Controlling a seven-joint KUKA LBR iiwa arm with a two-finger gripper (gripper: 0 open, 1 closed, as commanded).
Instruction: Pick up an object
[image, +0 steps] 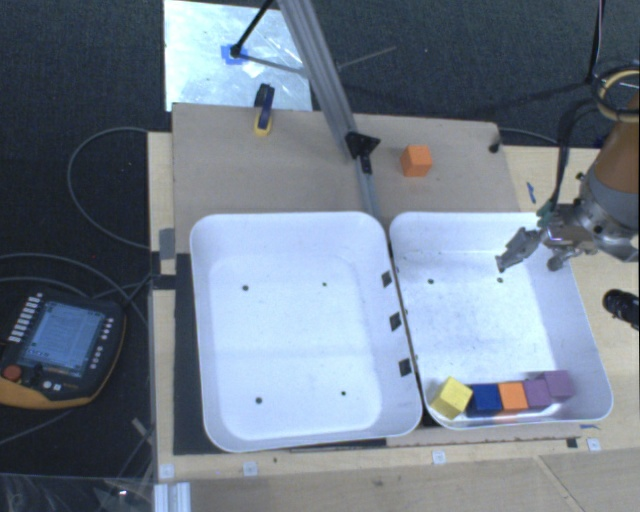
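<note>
Along the near wall of the right bin (575, 300) lies a row of cubes: yellow (452, 397), blue (486, 399), orange (513, 396) and purple (556, 385). My gripper (533, 252) hangs over the far right part of that bin, well above and behind the cubes. Its two fingers are spread apart with nothing between them. One fingertip (508, 257) points left over the bin floor.
The left bin (290, 330) sits beside the right one. An orange cube (417, 160) rests on the brown board behind the bins, near a slanted metal pole (330, 90). A teach pendant (55, 345) lies at the far left.
</note>
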